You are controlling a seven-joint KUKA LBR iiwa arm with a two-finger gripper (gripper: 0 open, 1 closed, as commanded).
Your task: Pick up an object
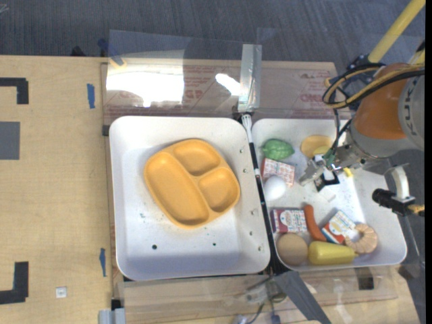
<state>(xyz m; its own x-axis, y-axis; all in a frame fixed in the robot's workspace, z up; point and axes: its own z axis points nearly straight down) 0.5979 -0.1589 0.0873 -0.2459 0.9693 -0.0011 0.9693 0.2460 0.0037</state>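
Nothing is lifted yet: every object I can see lies in the right bin (395, 248), and none sits between my fingers. My gripper (322, 174) hangs low over the upper middle of that bin, in bare floor between the yellow disc (314, 144) above it and the orange carrot (312, 223) below. Whether the tips touch the floor I cannot tell.

Candidates near me: green leafy piece (277, 148), white egg (275, 188), and a small printed carton (278, 170) between them, all to the gripper's left. Further down lie a second carton (289, 219), a tan potato-like lump (292, 248), a yellow banana-shaped piece (330, 252) and a pastry ring (365, 238).

The left bin (128, 201) bears just an orange divided plate (192, 181).

Pose: my arm reaches in from the right, orange band (378, 117) above the wrist, wrist angled down and leftward. Fingers look slightly apart, clamped on nothing. Judgement: approach stage; grasp and lift remain.
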